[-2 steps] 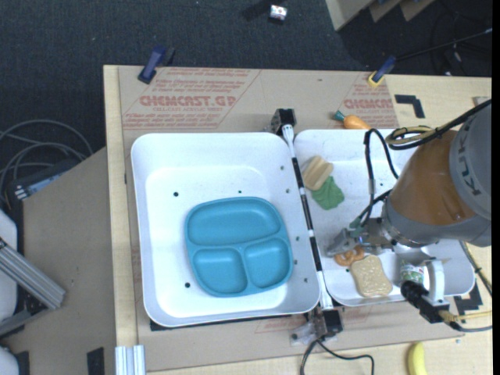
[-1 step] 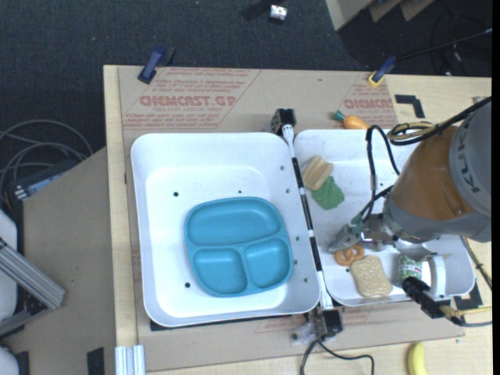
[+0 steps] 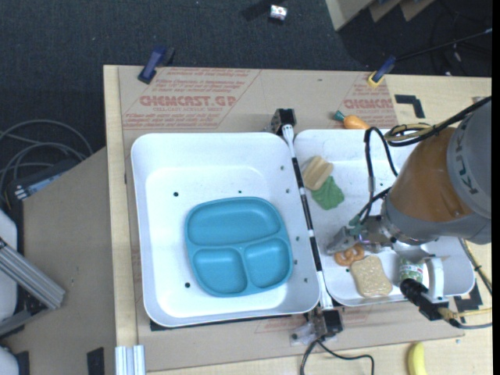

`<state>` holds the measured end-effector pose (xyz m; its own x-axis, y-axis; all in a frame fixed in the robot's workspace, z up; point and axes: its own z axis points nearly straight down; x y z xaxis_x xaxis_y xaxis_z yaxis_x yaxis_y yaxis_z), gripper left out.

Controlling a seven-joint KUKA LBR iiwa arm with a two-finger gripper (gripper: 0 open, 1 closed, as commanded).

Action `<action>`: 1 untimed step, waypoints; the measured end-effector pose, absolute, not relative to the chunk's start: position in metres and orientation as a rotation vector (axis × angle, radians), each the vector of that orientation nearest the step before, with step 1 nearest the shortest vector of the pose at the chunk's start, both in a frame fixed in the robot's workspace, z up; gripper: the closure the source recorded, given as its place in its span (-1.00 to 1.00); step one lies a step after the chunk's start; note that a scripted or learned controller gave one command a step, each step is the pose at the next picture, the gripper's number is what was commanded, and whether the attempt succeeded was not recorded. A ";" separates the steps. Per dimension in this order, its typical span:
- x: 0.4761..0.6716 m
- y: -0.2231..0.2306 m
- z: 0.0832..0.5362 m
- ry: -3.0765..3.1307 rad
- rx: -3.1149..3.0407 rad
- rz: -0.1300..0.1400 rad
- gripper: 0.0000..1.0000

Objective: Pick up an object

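Note:
My gripper (image 3: pixel 351 239) hangs low over the right bin (image 3: pixel 353 148), at its left side near the front. Just under it lies an orange pretzel-shaped piece (image 3: pixel 348 255). In front of that rests a tan speckled cracker (image 3: pixel 370 276). A small green and white can (image 3: pixel 410 273) lies to the cracker's right, partly under the arm. Further back in the same bin are a tan bread-like piece (image 3: pixel 316 171) and a green piece (image 3: pixel 329 194), touching each other. The arm's grey and orange body (image 3: pixel 437 186) covers the bin's right half.
In the left bin (image 3: pixel 156 170) sits a blue divided plate (image 3: pixel 237 244). A small orange item (image 3: pixel 355 121) lies on the bench behind the right bin. Black clips (image 3: pixel 284 119) join the two bins at back and front. Cables trail along the arm.

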<state>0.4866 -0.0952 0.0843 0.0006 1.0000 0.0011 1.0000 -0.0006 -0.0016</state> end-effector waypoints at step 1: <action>0.490 -0.099 0.084 -2.222 -2.222 0.000 -1.00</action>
